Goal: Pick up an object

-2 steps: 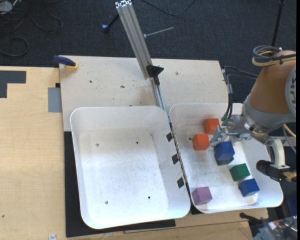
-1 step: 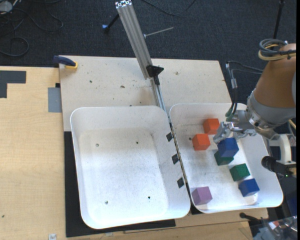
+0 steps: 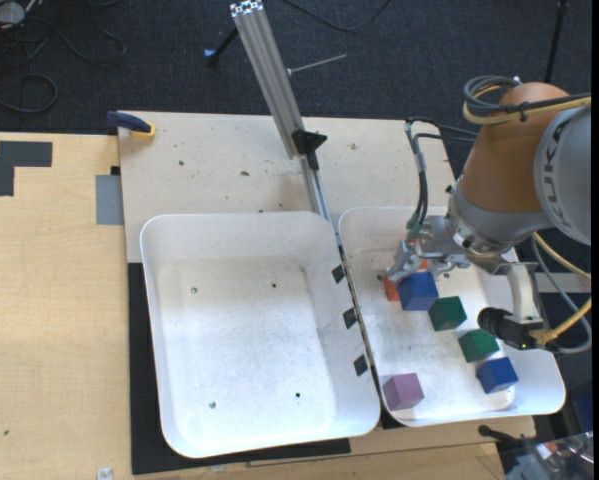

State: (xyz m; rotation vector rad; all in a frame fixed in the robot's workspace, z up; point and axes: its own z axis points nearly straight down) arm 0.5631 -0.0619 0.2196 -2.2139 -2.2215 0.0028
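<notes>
Over the right of two shallow white plastic bins [image 3: 539,393], the grey arm's metal tool [image 3: 416,262] hangs low, just above a blue cube [image 3: 418,292] and a small orange-red block [image 3: 390,289] at its left edge. That block is mostly hidden, and whether the tool is spread or closed I cannot tell. Counted: two blue cubes, the second [image 3: 497,373] near the front; two dark green cubes [image 3: 447,314] [image 3: 477,345]; one purple cube [image 3: 403,390].

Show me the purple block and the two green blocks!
purple block [image 3: 403,389], camera view, top face.
upper green block [image 3: 447,314], camera view, top face.
lower green block [image 3: 477,345], camera view, top face.
</notes>
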